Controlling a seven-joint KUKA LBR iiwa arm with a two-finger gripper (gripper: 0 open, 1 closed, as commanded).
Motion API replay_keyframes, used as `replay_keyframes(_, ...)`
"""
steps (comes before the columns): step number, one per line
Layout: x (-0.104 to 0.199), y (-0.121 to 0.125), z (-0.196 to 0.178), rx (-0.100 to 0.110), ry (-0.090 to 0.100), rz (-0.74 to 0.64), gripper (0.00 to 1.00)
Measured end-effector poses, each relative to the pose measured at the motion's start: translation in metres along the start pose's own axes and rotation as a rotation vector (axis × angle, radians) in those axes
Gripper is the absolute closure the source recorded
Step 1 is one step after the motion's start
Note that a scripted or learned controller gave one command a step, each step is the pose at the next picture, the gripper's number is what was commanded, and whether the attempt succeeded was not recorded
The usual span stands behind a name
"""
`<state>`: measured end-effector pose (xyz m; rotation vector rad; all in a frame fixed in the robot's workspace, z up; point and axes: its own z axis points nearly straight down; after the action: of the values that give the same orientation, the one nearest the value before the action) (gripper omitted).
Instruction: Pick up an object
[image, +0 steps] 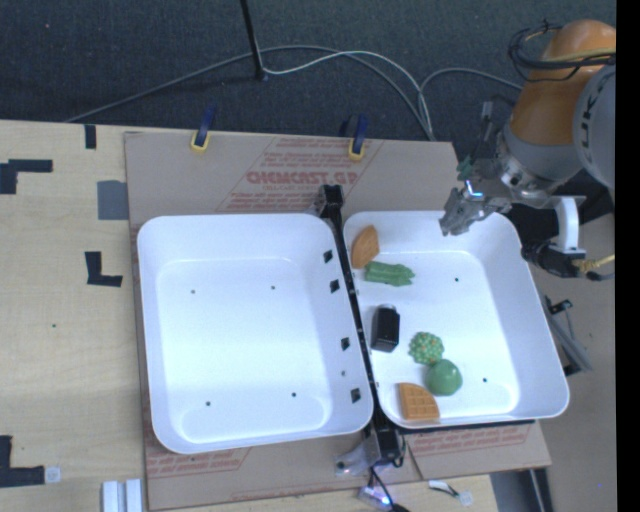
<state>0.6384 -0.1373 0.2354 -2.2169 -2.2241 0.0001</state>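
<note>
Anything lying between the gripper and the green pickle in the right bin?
No. In the camera view, only bare white bin floor lies between the gripper and the green pickle.

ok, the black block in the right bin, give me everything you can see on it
The black block is a small, dark, roughly rectangular piece, matte-looking, material unclear. It lies flat on the floor of the right bin, near the divider side, long side running roughly up the view. It sits apart from the green textured piece to its right and the green oblong above. Nothing touches it.
</note>
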Motion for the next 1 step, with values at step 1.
replay_keyframes(1, 0.0447, -0.0285, 0.0073, 0.001, 0.0, 0.001, 1.0)
